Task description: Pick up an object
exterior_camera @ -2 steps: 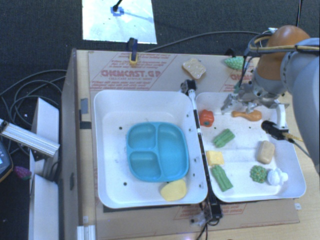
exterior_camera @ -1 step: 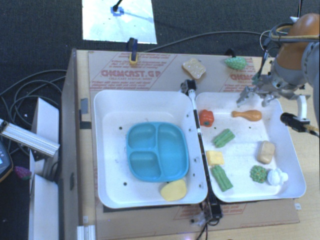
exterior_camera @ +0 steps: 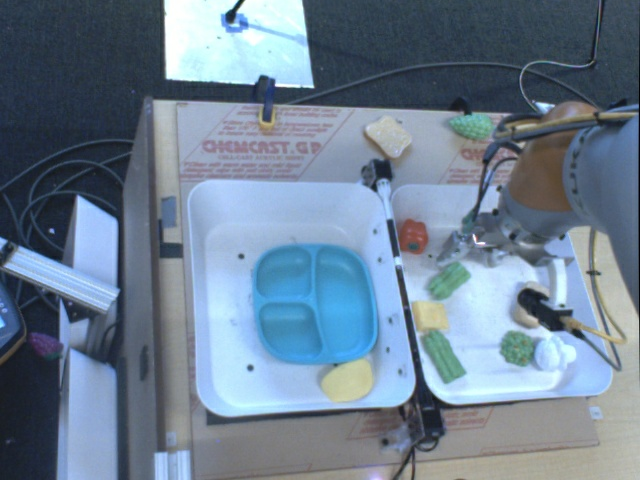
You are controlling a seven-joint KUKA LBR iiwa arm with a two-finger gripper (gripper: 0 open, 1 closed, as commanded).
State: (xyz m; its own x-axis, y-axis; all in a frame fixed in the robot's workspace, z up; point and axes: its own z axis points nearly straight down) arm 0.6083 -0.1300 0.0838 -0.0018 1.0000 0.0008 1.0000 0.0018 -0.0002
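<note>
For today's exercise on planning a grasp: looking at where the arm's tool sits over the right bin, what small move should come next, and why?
Probably a short drop straight down and slightly toward the near side. The tool sits in the right bin just above the upper green piece, its closest item, with the red piece off to one side. Nothing shows between its tips yet.

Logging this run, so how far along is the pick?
Done: the arm has reached into the right bin, with the gripper low beside a green vegetable piece and a red piece. In hand: nothing visibly lifted. Left: grasping and raising one object; all pieces lie on the bin floor.
</note>
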